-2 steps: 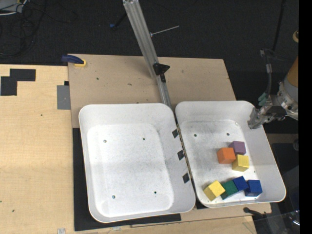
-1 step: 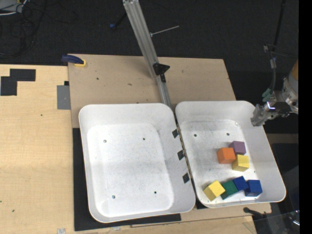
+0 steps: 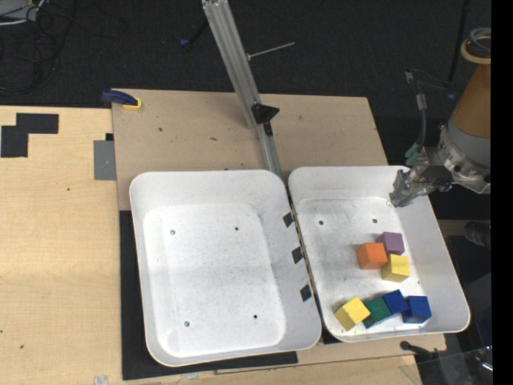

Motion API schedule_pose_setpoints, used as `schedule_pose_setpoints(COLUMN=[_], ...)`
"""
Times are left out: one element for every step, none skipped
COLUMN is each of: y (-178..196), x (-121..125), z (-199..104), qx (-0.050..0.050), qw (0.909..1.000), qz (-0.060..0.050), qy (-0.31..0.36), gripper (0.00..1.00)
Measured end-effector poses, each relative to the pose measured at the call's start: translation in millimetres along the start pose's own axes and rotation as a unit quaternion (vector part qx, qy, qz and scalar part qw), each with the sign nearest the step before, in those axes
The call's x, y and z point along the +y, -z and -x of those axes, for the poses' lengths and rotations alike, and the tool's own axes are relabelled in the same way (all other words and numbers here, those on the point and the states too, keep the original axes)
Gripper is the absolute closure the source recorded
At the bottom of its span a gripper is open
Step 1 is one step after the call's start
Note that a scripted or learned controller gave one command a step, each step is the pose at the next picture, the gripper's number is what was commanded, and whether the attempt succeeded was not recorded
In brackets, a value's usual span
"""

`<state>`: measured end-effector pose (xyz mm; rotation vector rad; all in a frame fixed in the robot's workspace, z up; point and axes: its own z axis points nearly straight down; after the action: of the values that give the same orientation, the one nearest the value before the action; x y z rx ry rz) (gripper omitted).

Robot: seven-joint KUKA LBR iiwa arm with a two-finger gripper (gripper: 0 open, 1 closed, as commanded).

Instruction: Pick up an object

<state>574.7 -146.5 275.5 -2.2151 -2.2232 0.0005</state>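
A pale wooden worktop (image 3: 48, 239) is seen from above at a slant, with two shallow white bins side by side on it. The divider between the bins, marked by three small black clips (image 3: 296, 253), is the landmark for every place given here.

Left of the divider lies the left bin (image 3: 160, 195). Its floor is bare white with a few small dark dots.

Above the divider, a grey metal rail (image 3: 240, 74) leans up and to the left, probably a support for the setup.

Right of the divider lies the right bin (image 3: 337, 191), which holds all the blocks. They gather in its lower right part, away from the divider. An orange block (image 3: 371, 255) sits nearest the divider, touching a purple block (image 3: 393, 242) and a yellow block (image 3: 395, 268). Below these, along the bin's bottom edge, runs a row: a second yellow block (image 3: 351, 312), then a green block (image 3: 377, 310), then two blue blocks (image 3: 407, 305). Any of these could serve as the object to pick.

Farthest right of the divider, the arm (image 3: 473, 127) reaches in, and its hand (image 3: 403, 191) hovers over the right bin's upper right corner, apart from the blocks. Nothing is visible in the hand; whether it is spread or pressed together cannot be told at this size. Judging by this, the pick is not yet made, and the hand would need to move down toward the cluster.
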Motion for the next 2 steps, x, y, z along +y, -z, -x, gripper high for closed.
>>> schedule_pose_setpoints(y=[-16.4,-17.4], x=[0.7,-0.6], z=[-46.2,-90.1], qx=[0.0,0.0], qw=[1.0,1.0], qz=[-0.001,-0.001], qy=[0.0,0.0], gripper=[1.0,1.0])
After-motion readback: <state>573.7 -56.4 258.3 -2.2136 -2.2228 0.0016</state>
